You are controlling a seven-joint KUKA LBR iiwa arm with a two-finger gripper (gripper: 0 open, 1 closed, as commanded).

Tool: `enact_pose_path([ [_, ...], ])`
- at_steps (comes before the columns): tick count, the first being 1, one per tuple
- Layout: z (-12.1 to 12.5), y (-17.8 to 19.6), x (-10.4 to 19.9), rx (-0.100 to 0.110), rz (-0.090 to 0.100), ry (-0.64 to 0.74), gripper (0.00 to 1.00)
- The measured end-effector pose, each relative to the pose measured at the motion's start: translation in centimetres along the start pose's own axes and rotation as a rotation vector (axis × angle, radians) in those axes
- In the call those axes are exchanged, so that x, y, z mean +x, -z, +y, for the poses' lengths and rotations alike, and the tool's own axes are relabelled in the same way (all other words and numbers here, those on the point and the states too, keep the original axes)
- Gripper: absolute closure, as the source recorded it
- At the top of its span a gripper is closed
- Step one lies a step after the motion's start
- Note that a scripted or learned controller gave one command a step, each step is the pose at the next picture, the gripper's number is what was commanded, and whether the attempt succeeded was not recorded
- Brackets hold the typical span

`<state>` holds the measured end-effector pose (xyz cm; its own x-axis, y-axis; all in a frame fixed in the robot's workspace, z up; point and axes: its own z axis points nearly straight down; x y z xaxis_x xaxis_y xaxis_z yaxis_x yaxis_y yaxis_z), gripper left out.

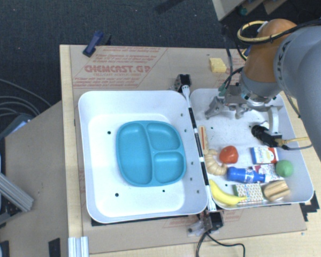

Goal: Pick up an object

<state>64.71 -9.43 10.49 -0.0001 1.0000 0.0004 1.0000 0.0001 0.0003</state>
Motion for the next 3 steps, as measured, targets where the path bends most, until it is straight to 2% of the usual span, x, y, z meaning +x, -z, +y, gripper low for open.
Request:
enact_pose_path([
  [1, 0.1, 1.0, 0.0, -0.002, 0.000, 0.000, 1.00],
  [2, 0.0, 1.0, 0.0, -0.001, 0.000, 0.000, 0.00],
  [3, -3.1, -2.1, -0.7, 0.004, 0.000, -0.001, 0.00],
])
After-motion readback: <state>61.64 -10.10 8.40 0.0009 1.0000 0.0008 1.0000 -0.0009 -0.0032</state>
